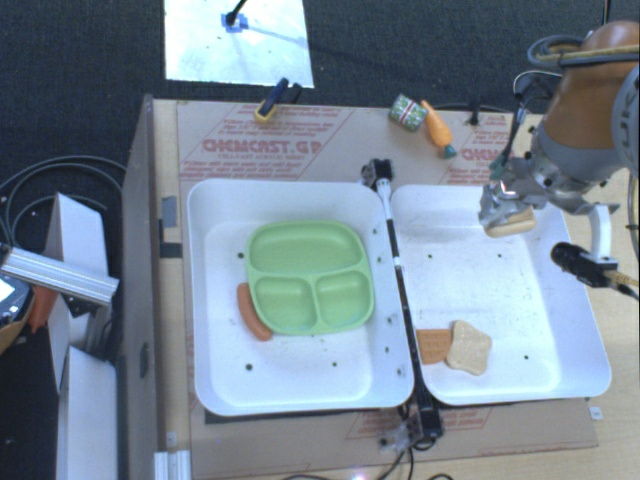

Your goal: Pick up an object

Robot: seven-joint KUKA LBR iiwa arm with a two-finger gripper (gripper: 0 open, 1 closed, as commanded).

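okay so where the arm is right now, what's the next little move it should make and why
Probably lift straight up a little to test the grasp. The tool sits at the right bin's far edge with a tan bread-like piece right under it; whether that piece is actually gripped is unclear.

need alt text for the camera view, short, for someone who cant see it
A grey and orange robot arm reaches from the right, its gripper over the right bin's far edge, at a tan bread-like piece. That bin also holds two toast slices; the left bin holds a green divided plate and a sausage.
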